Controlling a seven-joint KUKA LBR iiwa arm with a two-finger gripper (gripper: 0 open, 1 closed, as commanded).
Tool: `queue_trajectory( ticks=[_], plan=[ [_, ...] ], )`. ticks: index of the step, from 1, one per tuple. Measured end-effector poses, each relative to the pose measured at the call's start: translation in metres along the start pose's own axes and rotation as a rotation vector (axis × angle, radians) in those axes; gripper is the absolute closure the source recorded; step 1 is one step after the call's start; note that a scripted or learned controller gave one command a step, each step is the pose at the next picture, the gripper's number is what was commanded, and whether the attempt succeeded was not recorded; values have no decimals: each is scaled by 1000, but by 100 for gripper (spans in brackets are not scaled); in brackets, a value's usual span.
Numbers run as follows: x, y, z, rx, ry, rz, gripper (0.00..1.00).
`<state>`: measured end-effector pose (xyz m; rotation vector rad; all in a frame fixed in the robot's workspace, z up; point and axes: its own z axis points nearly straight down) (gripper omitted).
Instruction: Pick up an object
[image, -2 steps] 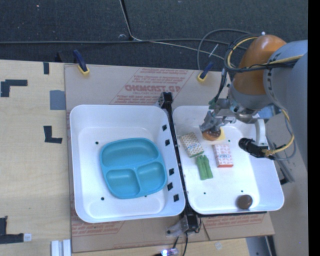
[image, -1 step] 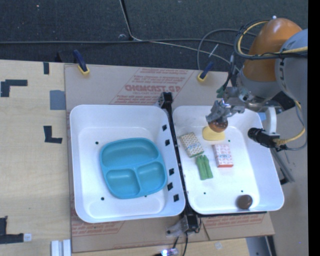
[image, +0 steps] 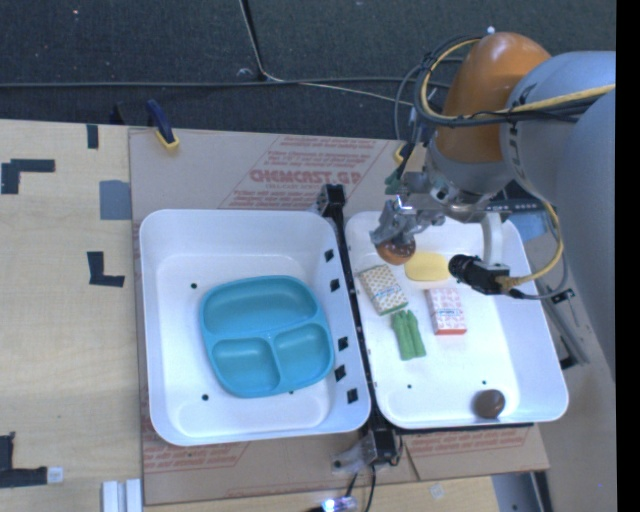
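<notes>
The claw hangs low at the back of the right bin, w/ a small brown-orange thing right under its tip. The thing sits up against the claw, but I can't tell if it is really held or just lying in the bin below. I can't tell if the claw is open or shut either; it is too small & dark to see.

Just beside that thing, on the right, is a yellow lump. In front of the claw lies a small checked box, tilted a bit. A pink & white box lies to the right of it, near the yellow lump. A green piece lies in front of the checked box, almost touching it. A small brown ball sits alone at the front of the right bin, well apart from the rest.

The left bin holds a blue tray w/ three parts in it. The two bins sit side by side, touching along a dark middle edge.

Both bins rest on a brown board w/ red print, on the wood worktop. The grey arm w/ its orange band comes in from the right, w/ cables looped round it.
</notes>
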<state>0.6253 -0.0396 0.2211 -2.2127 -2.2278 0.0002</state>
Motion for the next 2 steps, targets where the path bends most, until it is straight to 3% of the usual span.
queue_trajectory(
  ticks=[2],
  plan=[
    [115, 7, 4, 0, 0, -1, 100]
  ],
)
